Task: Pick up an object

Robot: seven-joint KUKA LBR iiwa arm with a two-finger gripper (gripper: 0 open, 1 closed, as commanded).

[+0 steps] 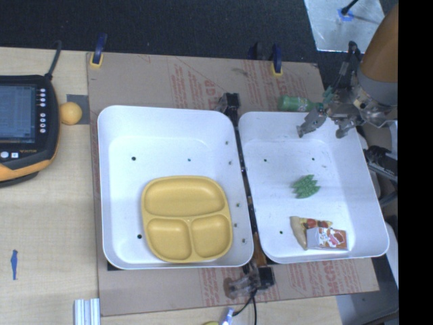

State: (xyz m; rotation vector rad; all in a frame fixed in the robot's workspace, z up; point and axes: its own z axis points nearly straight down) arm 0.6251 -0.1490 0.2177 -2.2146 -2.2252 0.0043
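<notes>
Your pincer (327, 124) hangs open and empty at the right bin's (270, 249) far edge. The green toy (306, 186) lies below and slightly left of it, well apart, on the bin floor.

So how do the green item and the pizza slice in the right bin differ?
The green item is small, leafy-edged and solid green; the pizza slice is larger, wedge-shaped, tan crust with red and white topping. The green item lies mid-bin, the pizza slice by the near rim. Both lie flat in the right bin, apart from the gripper.
</notes>
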